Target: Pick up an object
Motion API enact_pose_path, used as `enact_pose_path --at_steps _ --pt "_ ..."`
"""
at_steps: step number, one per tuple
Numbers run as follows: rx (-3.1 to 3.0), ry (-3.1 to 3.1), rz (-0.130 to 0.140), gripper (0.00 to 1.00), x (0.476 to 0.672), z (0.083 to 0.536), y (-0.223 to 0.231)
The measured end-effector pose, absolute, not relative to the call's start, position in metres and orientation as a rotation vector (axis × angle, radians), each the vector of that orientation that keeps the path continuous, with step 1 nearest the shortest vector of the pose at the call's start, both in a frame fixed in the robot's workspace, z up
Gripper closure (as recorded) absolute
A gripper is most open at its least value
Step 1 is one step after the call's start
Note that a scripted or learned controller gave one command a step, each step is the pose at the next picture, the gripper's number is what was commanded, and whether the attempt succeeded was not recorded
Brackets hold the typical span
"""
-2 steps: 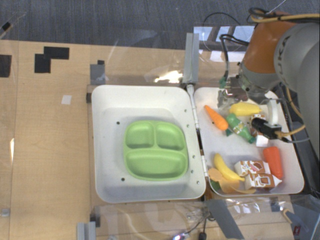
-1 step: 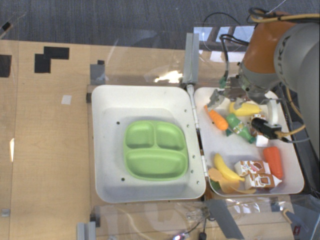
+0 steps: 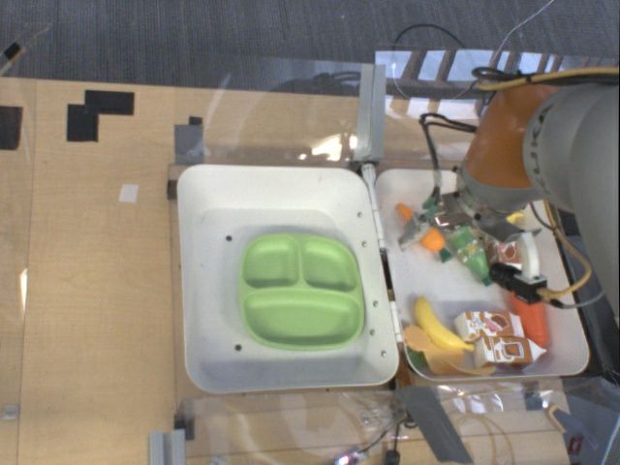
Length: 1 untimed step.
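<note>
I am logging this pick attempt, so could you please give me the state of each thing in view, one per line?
Green divided plate: flat, upright, in the left bin.
Banana: lying on its side in the right bin.
Brown and white carton: lying flat, beside the banana.
Green packet: lying under the wrist.
Gripper: low in the right bin, over the small items.

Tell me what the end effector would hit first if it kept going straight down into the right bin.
Likely the green packet just under the end effector, though depth is unclear from this slanted view.
</note>
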<state>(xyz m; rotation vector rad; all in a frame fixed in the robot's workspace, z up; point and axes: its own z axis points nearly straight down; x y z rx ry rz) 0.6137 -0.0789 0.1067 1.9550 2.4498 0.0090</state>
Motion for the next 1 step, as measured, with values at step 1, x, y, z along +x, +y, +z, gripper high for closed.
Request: enact_pose_path --at_steps 1 --pt "1.949 2.451 0.012 1.00 0.6150 0.1175 -0.0780"
